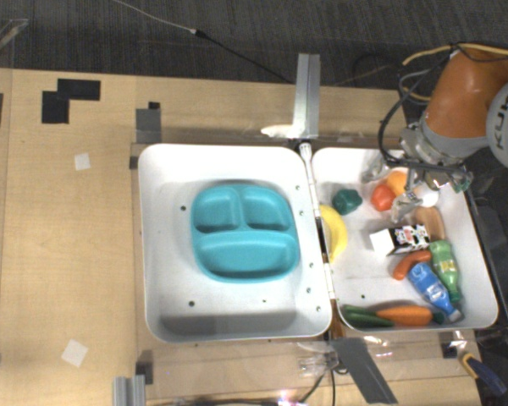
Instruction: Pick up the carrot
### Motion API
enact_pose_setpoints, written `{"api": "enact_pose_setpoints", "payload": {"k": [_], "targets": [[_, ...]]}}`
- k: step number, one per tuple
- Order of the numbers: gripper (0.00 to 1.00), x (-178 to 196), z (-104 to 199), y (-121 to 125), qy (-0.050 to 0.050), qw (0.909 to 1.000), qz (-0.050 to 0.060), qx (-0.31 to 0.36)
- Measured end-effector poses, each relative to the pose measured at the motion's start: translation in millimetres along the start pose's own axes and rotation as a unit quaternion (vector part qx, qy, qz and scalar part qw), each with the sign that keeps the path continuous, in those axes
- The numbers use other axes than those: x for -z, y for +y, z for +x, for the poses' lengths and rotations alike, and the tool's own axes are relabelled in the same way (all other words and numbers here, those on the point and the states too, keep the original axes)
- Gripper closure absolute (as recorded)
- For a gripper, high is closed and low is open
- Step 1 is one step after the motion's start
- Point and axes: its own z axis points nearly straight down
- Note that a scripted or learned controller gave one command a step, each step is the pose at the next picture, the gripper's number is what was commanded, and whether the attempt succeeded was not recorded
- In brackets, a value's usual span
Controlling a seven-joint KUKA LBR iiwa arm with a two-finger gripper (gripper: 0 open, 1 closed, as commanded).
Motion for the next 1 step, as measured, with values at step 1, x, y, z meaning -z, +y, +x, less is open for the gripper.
{"api": "enact_pose_setpoints", "payload": {"k": [1], "targets": [[1.00,17.1,-6.4,-1.2,-0.010,0.9999,0.006,0.001]]}}
